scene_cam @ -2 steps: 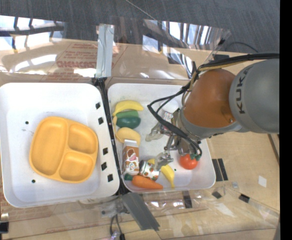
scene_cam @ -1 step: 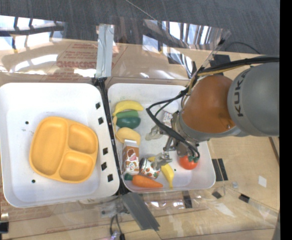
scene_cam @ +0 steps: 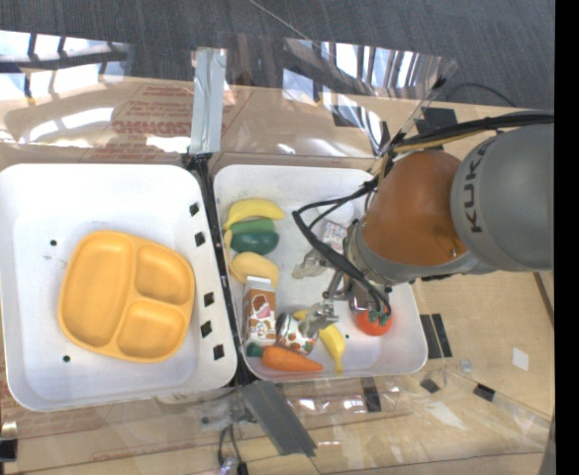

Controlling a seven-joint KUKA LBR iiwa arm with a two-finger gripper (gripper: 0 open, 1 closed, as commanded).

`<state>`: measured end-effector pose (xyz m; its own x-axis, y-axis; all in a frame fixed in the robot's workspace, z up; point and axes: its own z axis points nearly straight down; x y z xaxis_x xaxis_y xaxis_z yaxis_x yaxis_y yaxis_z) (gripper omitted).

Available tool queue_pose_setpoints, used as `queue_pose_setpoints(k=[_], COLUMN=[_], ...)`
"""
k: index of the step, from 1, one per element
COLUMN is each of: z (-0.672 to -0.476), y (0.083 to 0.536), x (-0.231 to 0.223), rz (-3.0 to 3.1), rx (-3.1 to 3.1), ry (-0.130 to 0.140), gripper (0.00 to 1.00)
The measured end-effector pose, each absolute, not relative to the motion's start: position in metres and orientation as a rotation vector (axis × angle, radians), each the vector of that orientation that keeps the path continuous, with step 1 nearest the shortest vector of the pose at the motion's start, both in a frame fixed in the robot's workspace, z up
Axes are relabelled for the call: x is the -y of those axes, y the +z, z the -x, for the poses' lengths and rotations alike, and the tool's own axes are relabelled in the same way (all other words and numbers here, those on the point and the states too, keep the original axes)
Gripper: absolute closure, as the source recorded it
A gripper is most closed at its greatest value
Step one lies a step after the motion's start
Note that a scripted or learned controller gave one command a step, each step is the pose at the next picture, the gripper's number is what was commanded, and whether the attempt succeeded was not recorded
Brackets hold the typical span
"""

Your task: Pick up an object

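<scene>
My gripper (scene_cam: pixel 321 314) hangs low over the front middle of the right bin (scene_cam: pixel 299 178), below the grey arm and its orange band (scene_cam: pixel 415 209). Around it lie a red tomato (scene_cam: pixel 374 321) to its right, a small yellow piece (scene_cam: pixel 334 343) and a colourful packet (scene_cam: pixel 294 332) just in front, and a brown-and-white carton (scene_cam: pixel 259 315) to its left. An orange carrot (scene_cam: pixel 289 360) lies along the bin's front wall. Further back on the left side are a yellow banana (scene_cam: pixel 252 209), a green pepper (scene_cam: pixel 254 236) and another yellow fruit (scene_cam: pixel 254 266).
The left bin (scene_cam: pixel 22 206) holds a yellow three-compartment tray (scene_cam: pixel 126 293). Black cables (scene_cam: pixel 319 216) loop from the arm over the back of the right bin. A clear taped wall (scene_cam: pixel 207 97) rises behind both bins.
</scene>
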<state>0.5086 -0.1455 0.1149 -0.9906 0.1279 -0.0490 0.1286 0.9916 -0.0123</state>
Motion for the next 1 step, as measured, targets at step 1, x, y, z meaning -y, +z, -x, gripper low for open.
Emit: queue_pose_setpoints(k=[1], z=[-0.5060], y=[0.1151], x=[0.1367], rz=[-0.297], rx=[-3.080], ry=[-0.031], gripper=[0.00])
